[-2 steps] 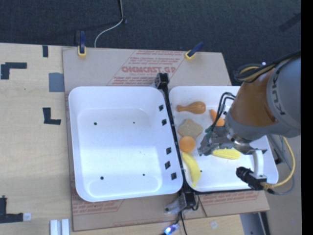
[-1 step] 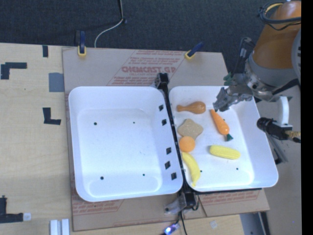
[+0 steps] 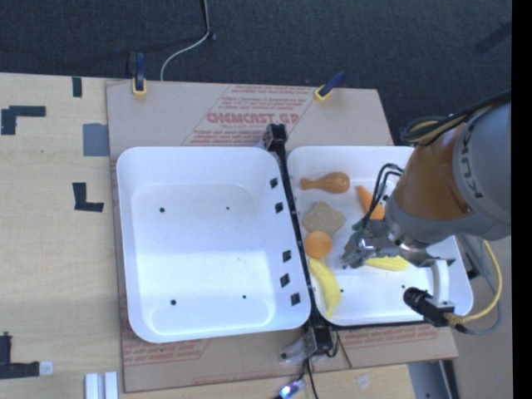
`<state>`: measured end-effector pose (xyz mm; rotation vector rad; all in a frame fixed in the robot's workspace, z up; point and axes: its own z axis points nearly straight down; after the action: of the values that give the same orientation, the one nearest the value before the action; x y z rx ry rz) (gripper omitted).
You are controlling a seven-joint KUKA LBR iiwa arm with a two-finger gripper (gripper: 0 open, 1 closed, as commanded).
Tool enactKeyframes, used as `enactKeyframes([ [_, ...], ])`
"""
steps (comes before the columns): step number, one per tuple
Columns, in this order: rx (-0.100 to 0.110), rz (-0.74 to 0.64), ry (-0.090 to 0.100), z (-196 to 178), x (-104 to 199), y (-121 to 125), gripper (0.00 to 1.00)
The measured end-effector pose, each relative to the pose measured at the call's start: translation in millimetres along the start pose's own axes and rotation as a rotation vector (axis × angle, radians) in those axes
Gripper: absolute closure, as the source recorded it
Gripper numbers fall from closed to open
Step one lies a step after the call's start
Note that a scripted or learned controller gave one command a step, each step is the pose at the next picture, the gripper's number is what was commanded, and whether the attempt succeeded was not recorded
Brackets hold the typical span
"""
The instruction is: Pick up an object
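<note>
Hovering mid right bin (image 3: 432, 160), end effector (image 3: 356, 254) grip seemingly unreadable; banana (image 3: 326, 286) near divider.

A brown cardboard sheet (image 3: 249, 119) with red print lies on the light wooden bench (image 3: 50, 248), under both bins. At its far edge there are two clamps with blue handles: one clamp (image 3: 138, 75) at the far left corner and another clamp (image 3: 329, 85) at the far right corner. A thin white cable (image 3: 193, 33) runs from the left clamp away over the dark carpet (image 3: 332, 23). On the left part of the bench several black tape marks (image 3: 86, 198) are stuck.
</note>
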<state>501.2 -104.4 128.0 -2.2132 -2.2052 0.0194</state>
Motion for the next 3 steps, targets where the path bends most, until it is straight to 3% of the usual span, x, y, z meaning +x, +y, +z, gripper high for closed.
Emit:
enactKeyframes([
  [1, -0.039, -0.008, -0.007, -152.0, 11.7, 56.6, 1.0],
  [2, -0.006, -0.005, 0.0, -76.0, 55.2, -24.1, 1.0],
  [3, -0.041, -0.008, -0.005, -249.7, 68.7, 34.0, 1.0],
])
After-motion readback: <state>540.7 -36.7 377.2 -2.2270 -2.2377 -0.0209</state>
